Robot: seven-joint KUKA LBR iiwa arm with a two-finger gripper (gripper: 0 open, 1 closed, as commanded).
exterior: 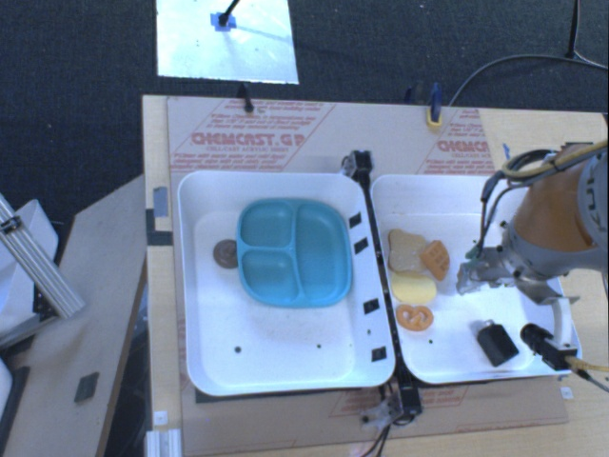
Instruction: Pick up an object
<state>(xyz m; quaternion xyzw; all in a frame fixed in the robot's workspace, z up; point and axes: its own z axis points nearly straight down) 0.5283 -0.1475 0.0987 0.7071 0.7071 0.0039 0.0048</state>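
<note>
Hovering low over the right bin (447, 190), the gripper (474, 276) sits at the end of the grey arm with its orange band, and from this slanted angle I cannot tell whether it is spread or closed. Nearest the camera, a small black block (496, 342) lies on the bin floor, just toward the front from the gripper, its long axis running diagonally. Left of the gripper, the food pieces cluster: an orange pretzel (414, 317) at the front, then a pale yellow round piece (414, 287), then a tan slice (406, 248) with an orange waffle-textured piece (436, 259) touching its right side. That waffle piece looks the closest candidate, just beside the gripper on its left; my guess is a short shift leftward would line it up. Across the divider, the left bin (205, 198) holds a blue sectioned plate (291, 252), all compartments bare, with a small grey-brown disc (225, 253) at its left edge.
</note>
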